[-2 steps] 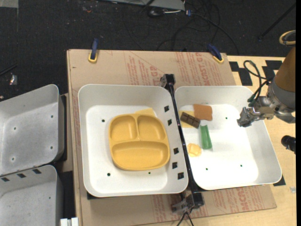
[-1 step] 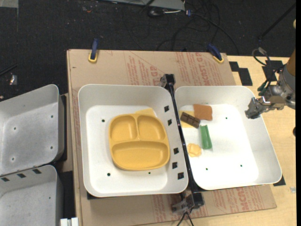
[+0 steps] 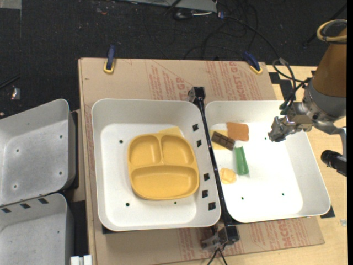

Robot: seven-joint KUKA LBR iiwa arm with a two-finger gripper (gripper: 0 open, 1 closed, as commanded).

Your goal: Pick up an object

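From my remote seat I see the pincer point(image 3: 279, 129) hanging over the upper right part of the right bin point(image 3: 287, 195), at the end of the grey arm point(image 3: 330, 87) with its orange band. It is small and dark from this slant, and I cannot tell whether it is spread or pressed together; nothing shows between its tips.

The things to pick lie in a cluster at the left side of that bin, well apart from the pincer. An orange block point(image 3: 237, 131) sits farthest up. Just beside it, lower left, is a dark brown piece point(image 3: 223, 141), lying at a slant. Below those a green stick point(image 3: 241, 160) lies roughly lengthwise along the bin, and near its lower end, to the left, a small pale yellow lump point(image 3: 227, 175) rests close to the divider between the bins.

The left bin point(image 3: 110, 203) holds a yellow compartment tray point(image 3: 163, 166), with two small sections on top and one long section below, lying flat in the middle.

Both bins rest on a cardboard sheet point(image 3: 149, 73) covering the surface. Red printing runs across it at angles, mirrored or upside down from here, and too faint for me to read. Two clamps with blue handles point(image 3: 110, 58) pin the sheet at its far edge.
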